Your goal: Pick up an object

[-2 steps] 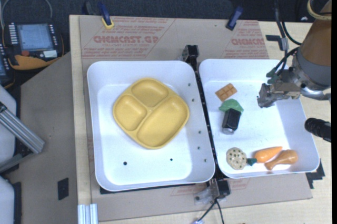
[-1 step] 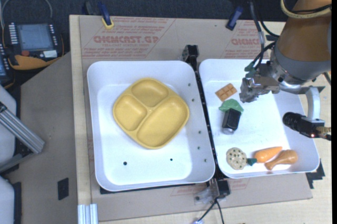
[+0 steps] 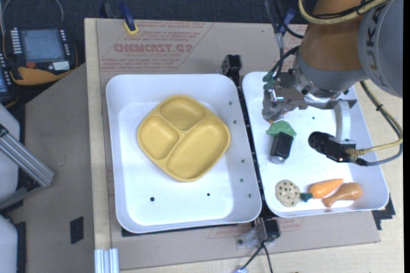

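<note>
My gripper (image 3: 274, 106) hangs over the far left part of the right bin (image 3: 375, 166), under the grey and orange wrist. Just in front of it lies a small green piece (image 3: 282, 129), touching a dark grey block (image 3: 280, 147). Nearer the front of that bin are a round speckled cookie (image 3: 287, 192), an orange carrot (image 3: 325, 188) and a tan piece (image 3: 344, 194) beside it. Nothing shows held in the gripper.
The left bin (image 3: 128, 137) holds a yellow divided plate (image 3: 184, 137). A black part with a yellow cable (image 3: 330, 146) sticks out from the arm over the right bin. A ridge with black clamps (image 3: 232, 65) separates the bins.
</note>
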### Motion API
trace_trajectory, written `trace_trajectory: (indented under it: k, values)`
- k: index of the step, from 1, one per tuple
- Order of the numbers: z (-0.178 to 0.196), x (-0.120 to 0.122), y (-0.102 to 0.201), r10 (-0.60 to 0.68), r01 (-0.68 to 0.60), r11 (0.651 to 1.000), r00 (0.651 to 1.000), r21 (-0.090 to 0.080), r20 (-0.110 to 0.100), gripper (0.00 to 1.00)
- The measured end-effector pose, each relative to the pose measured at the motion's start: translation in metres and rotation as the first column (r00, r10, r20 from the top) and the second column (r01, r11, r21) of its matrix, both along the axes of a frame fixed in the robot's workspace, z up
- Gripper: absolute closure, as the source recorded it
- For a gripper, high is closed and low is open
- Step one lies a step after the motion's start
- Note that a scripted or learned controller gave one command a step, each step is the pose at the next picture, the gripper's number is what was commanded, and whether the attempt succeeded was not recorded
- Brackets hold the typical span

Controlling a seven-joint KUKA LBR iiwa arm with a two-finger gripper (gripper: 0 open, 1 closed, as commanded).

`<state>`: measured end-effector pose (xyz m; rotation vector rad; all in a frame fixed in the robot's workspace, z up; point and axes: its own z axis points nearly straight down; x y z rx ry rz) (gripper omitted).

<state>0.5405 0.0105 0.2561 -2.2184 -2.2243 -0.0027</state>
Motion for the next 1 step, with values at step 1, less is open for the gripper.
trace_trajectory:
  k: [1]
  values:
    - [-0.009, 0.018, 0.0446, 0.002, -0.002, 1.0, 1.0, -0.001, 0.001, 1.0]
